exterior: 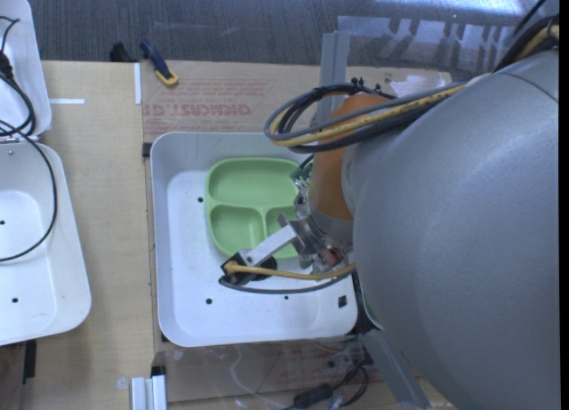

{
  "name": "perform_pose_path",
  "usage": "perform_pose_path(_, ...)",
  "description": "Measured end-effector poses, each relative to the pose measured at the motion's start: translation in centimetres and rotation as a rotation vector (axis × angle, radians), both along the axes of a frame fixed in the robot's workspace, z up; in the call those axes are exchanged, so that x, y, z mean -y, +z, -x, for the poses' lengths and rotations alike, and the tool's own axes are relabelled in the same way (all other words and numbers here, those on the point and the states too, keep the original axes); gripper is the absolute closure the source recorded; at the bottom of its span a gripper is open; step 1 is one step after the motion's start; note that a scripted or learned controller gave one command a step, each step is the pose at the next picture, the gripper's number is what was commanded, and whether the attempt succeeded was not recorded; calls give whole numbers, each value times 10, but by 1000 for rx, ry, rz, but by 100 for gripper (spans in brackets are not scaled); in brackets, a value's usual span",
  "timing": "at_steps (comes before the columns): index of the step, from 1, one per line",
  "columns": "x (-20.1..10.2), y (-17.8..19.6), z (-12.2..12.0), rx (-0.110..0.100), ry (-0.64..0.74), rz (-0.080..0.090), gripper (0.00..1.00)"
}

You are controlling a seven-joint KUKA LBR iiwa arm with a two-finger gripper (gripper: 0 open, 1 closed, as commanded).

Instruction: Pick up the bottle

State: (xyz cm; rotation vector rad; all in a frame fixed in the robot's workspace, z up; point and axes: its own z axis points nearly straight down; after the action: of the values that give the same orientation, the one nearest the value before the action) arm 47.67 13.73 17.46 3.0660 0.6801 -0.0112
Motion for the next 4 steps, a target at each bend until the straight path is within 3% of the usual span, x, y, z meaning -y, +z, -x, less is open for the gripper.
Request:
perform_pose_path(1,-2,-55,-22,-1,74,0,100)
perform_pose_path(2,-6,-78,-57,5,-151,-2,100)
perform_pose_path(3,-76,103,-130,6,-85,-1,100)
perform_pose_path(4,-28,-8,-151,3,-167,2,100)
